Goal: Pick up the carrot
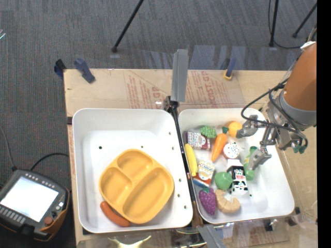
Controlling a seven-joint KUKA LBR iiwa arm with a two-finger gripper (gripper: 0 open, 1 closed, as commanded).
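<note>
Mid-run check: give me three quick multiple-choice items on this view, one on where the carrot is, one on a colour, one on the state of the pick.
1. Where does the carrot lie?
A. In the right bin
B. On the divided plate
C. On the bench outside the bins

2. What colour is the divided plate?
A. Blue
B. Yellow
C. Red

3. How does the carrot stand to the gripper?
A. Lifted clear of the bin
B. Lying among the toys, apart from the gripper
C. Set on the plate

Key: 1 A, it rests in the right bin beside the toy foods; 2 B, the plate is yellow; 3 B, the gripper is to the carrot's right, not on it.
</note>
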